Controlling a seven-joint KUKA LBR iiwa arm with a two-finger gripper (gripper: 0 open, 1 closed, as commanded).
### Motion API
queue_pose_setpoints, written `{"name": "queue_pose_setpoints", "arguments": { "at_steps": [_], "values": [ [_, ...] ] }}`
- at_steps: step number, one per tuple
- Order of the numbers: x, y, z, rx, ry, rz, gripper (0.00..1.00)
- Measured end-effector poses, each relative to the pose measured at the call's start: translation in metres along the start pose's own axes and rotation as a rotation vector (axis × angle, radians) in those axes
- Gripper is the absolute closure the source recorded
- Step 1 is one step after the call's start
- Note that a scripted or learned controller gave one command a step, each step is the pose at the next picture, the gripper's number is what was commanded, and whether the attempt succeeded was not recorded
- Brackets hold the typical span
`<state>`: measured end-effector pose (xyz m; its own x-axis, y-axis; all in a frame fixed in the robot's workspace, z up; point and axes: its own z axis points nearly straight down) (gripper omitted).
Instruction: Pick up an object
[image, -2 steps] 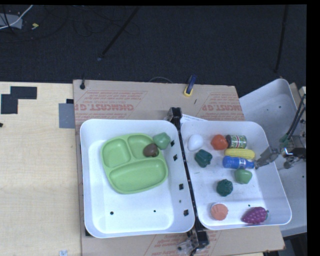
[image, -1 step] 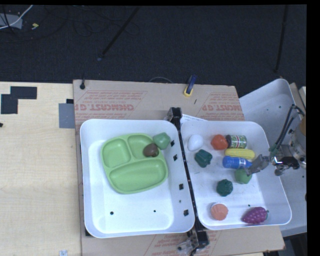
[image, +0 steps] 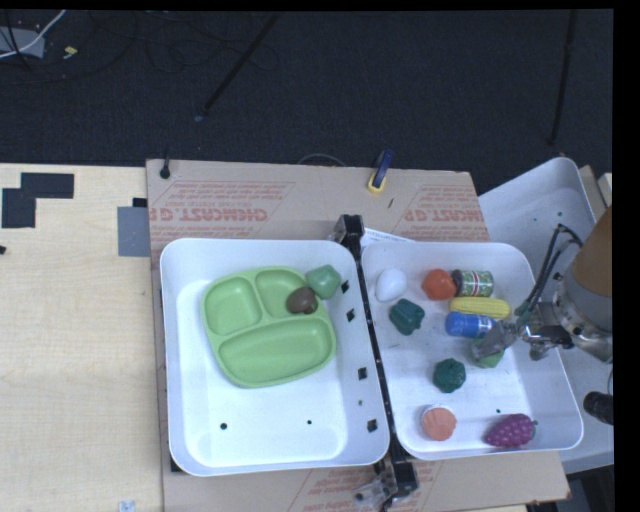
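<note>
My gripper reaches into the right bin from the right, low over its right-middle part. A small light green object lies right at its tip, partly covered by it. Just above the tip are a blue object and a yellow corn cob. Further objects in this bin are a can, a red-orange ball, a white egg, two dark green pieces, a peach-coloured ball and purple grapes.
The left bin holds a green divided plate with a brown lump on it and a green block at its upper right edge. A black divider separates the bins. The arm's orange band sits at the right.
</note>
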<state>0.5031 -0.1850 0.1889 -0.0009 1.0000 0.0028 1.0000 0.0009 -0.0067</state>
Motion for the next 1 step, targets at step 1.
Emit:
{"name": "queue_pose_setpoints", "arguments": {
  "at_steps": [1],
  "values": [
    [0.0078, -0.0017, 0.0616, 0.0, 0.001, 0.0, 0.0]
  ]
}}
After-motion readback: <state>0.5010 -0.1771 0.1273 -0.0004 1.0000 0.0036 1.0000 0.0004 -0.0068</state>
